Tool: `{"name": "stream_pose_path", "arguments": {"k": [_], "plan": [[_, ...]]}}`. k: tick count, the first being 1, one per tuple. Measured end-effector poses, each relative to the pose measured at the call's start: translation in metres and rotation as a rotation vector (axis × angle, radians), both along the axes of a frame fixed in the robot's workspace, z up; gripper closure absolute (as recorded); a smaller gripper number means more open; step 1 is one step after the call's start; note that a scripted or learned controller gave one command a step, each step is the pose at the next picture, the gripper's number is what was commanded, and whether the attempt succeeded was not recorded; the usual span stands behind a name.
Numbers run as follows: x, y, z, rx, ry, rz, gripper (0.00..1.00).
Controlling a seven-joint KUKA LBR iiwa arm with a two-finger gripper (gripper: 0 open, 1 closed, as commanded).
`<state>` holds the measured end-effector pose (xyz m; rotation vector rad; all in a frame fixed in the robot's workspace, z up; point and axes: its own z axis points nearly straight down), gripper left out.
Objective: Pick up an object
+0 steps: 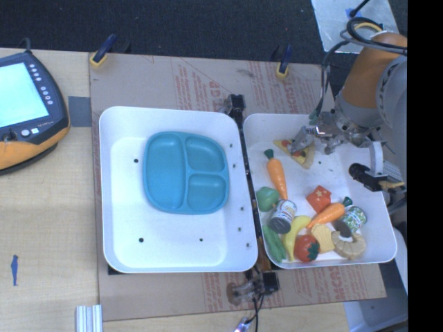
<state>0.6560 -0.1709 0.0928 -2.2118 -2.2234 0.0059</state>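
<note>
a: pale wooden desk [48,213] with a brown cardboard sheet [173,81] on it, and two shallow white bins side by side. what sits in the left white bin [114,185]?

b: one light blue plastic tray with three compartments [185,171], near the middle, a little toward 12 o'clock.

a: and the right white bin [377,251]?

b: toy food, mostly heaped toward 6 o'clock: an orange plastic carrot with a green top [277,175] lying near the bin's 9 o'clock wall, a small tin can [282,216] just below it, a red block [318,198], a second orange carrot [327,214], a red tomato [305,247], a yellow banana [296,225] and green pieces by the left wall.

a: where is the gripper [308,142]?

b: low in the bin's 12 o'clock part, right over a yellow and red pizza wedge [299,155]. it seems to touch the wedge, but i cannot tell whether it is spread or closed, or gripping anything.

a: anything outside the bins?

b: an orange and grey handheld control pad with a screen [24,109] at the desk's 9 o'clock edge.
</note>
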Motion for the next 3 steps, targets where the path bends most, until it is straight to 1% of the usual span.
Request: {"name": "stream_pose_path", "arguments": {"k": [1, 2, 3], "plan": [[0.0, 0.0, 0.011, 0.001, 0.005, 0.004, 1.0], [0.0, 0.0, 0.011, 0.001, 0.006, 0.005, 0.0], [0.002, 0.042, 0.003, -0.004, -0.01, 0.0, 0.0]]}}
